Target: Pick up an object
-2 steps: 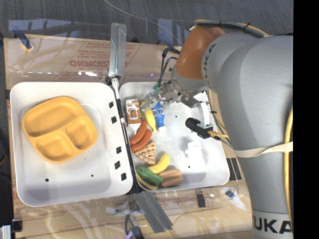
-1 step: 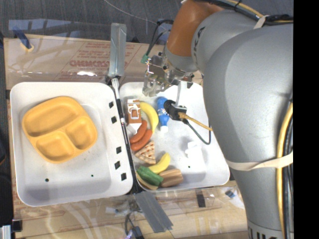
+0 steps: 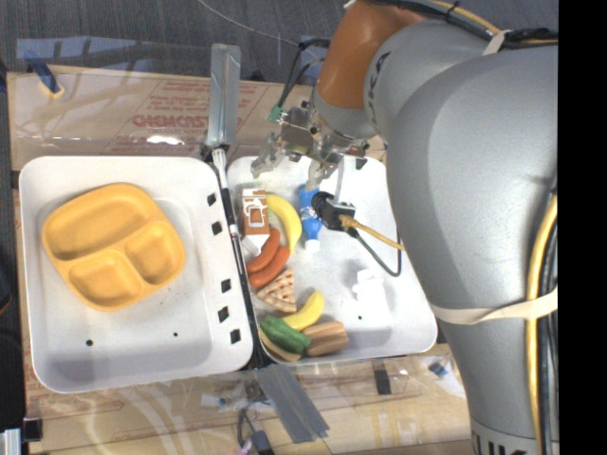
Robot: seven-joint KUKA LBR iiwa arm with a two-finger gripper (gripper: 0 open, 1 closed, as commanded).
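Observation:
The right bin (image 3: 398, 320) holds a pile of toy food along its left wall. A yellow banana (image 3: 285, 218) lies beside a small brown carton (image 3: 254, 212), with a blue and white object (image 3: 309, 209) to its right. Below them lie red sausages (image 3: 268, 254), a tan wedge (image 3: 278, 296), a smaller banana (image 3: 306, 310), a green vegetable (image 3: 283, 335) and a brown roll (image 3: 328, 337). My gripper (image 3: 290, 167) hangs over the bin's far end, just above the carton and banana. It is open, with nothing between its fingers (image 3: 260, 165).
In the left bin (image 3: 57, 349) sits a yellow divided plate (image 3: 112, 245). A small white piece (image 3: 366, 282) rests mid-right in the right bin. A black part with an orange cable (image 3: 375, 238) hangs from the wrist. The grey arm covers the right side.

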